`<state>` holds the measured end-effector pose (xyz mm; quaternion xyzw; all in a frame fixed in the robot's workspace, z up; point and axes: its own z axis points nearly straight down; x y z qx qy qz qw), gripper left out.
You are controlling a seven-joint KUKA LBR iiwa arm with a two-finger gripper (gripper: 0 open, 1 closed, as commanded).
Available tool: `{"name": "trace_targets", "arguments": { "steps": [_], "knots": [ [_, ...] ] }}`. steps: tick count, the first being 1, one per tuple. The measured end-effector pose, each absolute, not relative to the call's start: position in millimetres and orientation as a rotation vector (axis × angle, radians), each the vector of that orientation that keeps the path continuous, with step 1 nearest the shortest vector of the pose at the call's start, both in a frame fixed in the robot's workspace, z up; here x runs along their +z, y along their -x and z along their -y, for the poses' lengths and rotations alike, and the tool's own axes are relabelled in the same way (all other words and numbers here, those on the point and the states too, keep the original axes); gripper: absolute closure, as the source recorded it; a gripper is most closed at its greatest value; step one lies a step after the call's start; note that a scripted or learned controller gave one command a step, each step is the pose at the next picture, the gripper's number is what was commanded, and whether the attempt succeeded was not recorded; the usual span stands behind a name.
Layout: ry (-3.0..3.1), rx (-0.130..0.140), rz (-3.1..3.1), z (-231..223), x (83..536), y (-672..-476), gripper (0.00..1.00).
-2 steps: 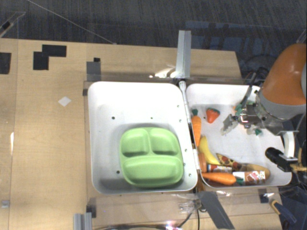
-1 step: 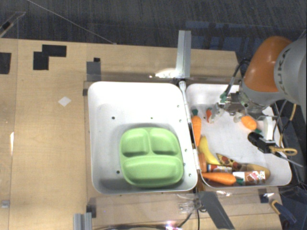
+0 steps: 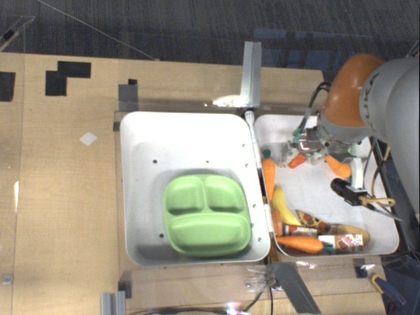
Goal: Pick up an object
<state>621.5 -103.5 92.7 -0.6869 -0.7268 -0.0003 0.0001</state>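
Arm (image 3: 394, 104) enters from the view's right and bends down over the right bin (image 3: 316, 192). The orange band (image 3: 348, 90) sits above the bin's far right corner. The wrist points toward the view's left, with the gripper (image 3: 305, 146) low in the far half of the bin. Whether the gripper is apart or together cannot be told; its tip is small and cluttered at this angle.

Contents of the right bin:
- red piece (image 3: 296, 163), just under the gripper's tip; contact cannot be told, and no grasp is visible.
- orange piece (image 3: 339, 168), just right of it, beneath the wrist.
- long carrot (image 3: 268, 174), lying along the wall shared with the left bin.
- banana (image 3: 283, 207), just beside the long carrot, toward the near end.
- short carrot (image 3: 298, 244), against the near wall.
- bottle (image 3: 335, 230), on its side, just right of the short carrot.

The left bin (image 3: 151, 143) holds a green plate (image 3: 207, 214) with three compartments, set toward its near right corner, well apart from the gripper.
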Motion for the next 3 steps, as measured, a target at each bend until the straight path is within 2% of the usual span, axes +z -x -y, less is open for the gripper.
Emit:
{"name": "trace_targets", "arguments": {
  "steps": [1,2,3],
  "knots": [
    [2.155,-0.002,2.282,102,100,-622.3,1.00],
    [2.134,-0.001,2.305,36,183,-650.1,1.00],
    [2.061,-0.001,2.372,28,269,-661.5,1.00]
  ]
}}
